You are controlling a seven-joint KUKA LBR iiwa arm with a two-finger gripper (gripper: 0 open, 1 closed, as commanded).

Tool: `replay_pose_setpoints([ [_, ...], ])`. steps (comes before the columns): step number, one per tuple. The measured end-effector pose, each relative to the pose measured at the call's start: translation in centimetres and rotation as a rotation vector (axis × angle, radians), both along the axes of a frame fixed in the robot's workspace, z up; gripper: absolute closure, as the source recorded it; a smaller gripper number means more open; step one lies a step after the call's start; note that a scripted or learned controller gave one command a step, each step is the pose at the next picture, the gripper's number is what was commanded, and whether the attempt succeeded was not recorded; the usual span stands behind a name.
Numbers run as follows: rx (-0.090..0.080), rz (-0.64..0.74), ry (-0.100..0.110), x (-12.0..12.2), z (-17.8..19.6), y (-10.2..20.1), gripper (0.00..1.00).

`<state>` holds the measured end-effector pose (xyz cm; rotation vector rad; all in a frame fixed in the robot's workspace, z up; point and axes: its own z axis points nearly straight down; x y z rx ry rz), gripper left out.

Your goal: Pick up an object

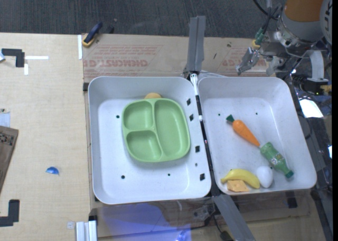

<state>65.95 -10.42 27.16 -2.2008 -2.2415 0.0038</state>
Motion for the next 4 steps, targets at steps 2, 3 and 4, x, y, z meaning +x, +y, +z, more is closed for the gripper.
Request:
replay_pose_setpoints([
  [2, 0.001, 0.207, 0.003, -0.1, -8.2, 6.7, 1.0],
  [3, 0.001, 0.221, 0.001, -1.7, -8.1, 9.2, 1.0],
  [4, 0.001, 0.22, 0.001, -1.7, -8.1, 9.1, 0.0],
])
